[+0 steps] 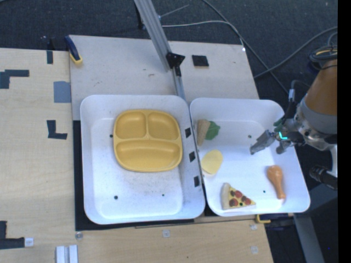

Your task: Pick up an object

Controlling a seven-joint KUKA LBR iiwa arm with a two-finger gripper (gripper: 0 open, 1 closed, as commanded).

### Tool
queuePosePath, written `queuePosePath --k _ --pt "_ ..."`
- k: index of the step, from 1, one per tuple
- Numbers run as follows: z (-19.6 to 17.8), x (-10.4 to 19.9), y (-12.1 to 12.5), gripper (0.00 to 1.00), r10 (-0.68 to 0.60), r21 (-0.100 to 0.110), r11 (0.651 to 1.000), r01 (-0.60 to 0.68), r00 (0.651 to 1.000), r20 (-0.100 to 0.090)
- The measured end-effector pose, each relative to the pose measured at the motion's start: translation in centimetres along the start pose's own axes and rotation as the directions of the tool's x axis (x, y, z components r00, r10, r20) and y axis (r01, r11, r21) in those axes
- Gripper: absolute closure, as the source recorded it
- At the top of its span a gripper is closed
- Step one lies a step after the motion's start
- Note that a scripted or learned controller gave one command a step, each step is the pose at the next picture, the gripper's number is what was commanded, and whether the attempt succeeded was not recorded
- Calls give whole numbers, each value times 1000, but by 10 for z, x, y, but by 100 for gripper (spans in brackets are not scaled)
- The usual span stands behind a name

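My gripper (268,147) hovers over the right side of the right bin (241,107), its two dark fingers spread open with nothing between them. An orange chicken drumstick (276,181) lies just below it near the bin's right wall. A pizza slice (235,197) rests at the front of the bin. To the gripper's left sits a pale yellow round piece (211,161). Further back on that side, a tan cone with a green piece (206,130) leans by the left wall.
The left bin (98,196) holds a yellow divided plate (147,139). A metal pole (156,29) slants across the bench behind the bins. Cables run over the dark floor at the back right.
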State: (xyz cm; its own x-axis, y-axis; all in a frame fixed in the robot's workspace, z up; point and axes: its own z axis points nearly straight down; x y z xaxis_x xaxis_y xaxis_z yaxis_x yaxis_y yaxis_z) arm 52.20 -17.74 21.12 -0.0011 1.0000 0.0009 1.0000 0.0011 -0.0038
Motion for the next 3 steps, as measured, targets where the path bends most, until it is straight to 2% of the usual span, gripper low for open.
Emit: queuePosePath --k 1,3 --pt "-1 0 1 0 0 -2 1000 0 1000 1" --pt "102 -3 -15 0 1 4 1000 -1 1000 -1"
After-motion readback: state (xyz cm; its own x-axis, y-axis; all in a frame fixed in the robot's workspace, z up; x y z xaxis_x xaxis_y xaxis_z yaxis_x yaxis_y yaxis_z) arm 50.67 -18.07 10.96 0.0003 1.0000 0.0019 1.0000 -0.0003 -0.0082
